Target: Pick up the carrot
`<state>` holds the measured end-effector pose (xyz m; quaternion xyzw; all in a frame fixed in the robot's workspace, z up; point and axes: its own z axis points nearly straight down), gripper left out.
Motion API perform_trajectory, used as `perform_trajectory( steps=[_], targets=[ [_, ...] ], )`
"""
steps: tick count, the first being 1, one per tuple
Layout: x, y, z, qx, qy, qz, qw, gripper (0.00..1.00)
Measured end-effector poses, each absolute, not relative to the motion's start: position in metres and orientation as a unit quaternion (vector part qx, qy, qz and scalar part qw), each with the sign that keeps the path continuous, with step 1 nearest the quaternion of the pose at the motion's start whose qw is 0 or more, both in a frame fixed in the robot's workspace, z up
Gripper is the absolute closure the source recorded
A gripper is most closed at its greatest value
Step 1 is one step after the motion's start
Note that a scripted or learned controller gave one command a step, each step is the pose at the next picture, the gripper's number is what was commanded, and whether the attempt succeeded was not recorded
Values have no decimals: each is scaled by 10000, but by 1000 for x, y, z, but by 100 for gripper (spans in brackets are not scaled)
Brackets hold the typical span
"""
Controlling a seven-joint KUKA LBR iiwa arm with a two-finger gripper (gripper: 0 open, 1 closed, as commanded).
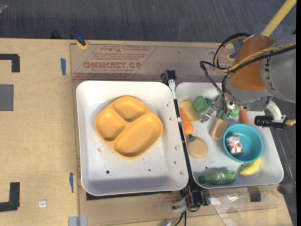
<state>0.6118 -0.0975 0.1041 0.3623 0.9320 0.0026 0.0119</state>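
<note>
The gripper (pixel 217 111) hangs low in the right bin (pixel 275 168), but whether it is open or closed I cannot tell; a green toy (pixel 201 103) sits just left of it; a tan block (pixel 217 128) lies just below. Further left, the carrot (pixel 186 124) lies along the bin's left wall, apart from the gripper; the yellow divided plate (pixel 129 126) lies beyond in the left bin (pixel 89 168).

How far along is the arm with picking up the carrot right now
Done: the arm has reached into the right bin, with the gripper low among the toys. In hand: nothing visibly; the carrot lies against the bin's left wall, apart from the gripper, beside the tan round piece. Left: shift over to the carrot, close on it and lift.
</note>
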Motion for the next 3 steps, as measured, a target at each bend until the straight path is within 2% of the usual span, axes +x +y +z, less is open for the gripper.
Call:
perform_trajectory(
  steps=[1, 2, 3],
  targets=[
    [603, -171, 91, 2468, 9690, 5, 87, 100],
    [602, -169, 89, 2463, 9692, 9, 73, 0],
    [635, -173, 247, 2396, 9708, 2, 100, 0]
  ],
)
